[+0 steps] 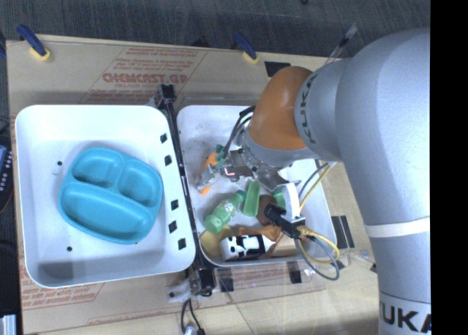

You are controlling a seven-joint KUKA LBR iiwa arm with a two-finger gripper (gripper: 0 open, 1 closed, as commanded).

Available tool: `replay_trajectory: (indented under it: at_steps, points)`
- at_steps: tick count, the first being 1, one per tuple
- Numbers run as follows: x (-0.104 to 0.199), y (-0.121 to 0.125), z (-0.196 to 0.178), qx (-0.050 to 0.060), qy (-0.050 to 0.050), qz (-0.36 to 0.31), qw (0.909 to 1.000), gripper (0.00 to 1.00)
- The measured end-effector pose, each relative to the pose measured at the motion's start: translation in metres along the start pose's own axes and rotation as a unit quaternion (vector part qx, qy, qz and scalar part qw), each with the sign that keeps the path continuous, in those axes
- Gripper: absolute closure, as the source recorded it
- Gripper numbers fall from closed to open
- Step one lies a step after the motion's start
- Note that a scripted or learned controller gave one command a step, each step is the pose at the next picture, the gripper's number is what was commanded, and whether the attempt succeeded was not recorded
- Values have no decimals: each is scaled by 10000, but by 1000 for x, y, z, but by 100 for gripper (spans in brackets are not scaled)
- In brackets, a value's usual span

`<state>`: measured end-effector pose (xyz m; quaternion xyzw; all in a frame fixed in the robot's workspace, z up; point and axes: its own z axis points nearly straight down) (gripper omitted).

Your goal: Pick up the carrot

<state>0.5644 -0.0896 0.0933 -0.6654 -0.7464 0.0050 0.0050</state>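
The carrot (213, 159) is a small orange piece with a green tip, lying in the upper left part of the right bin (191, 130). My gripper (212, 171) reaches down from the orange-banded wrist (276, 118) and sits right at the carrot, its metal fingers just below and beside it. A second small orange bit (205, 189) lies just under the fingers. The wrist hides part of the bin behind it, and I cannot make out the finger gap.
A blue divided plate (110, 193) fills the left bin (36, 129). Near the right bin's front lie a green bottle-like toy (220, 216), a green block (252, 197), a brown item (278, 200) and a black-and-white toy (245, 246). Cables (316, 247) trail at the right.
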Motion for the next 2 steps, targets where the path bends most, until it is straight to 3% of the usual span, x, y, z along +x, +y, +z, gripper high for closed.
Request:
replay_trajectory:
  at_steps: [1, 2]
  points:
    - [-2, 1, -12, 2, -24, -53, 10000, 100]
    - [33, 72, -160, -106, -7, 601, 9981, 100]
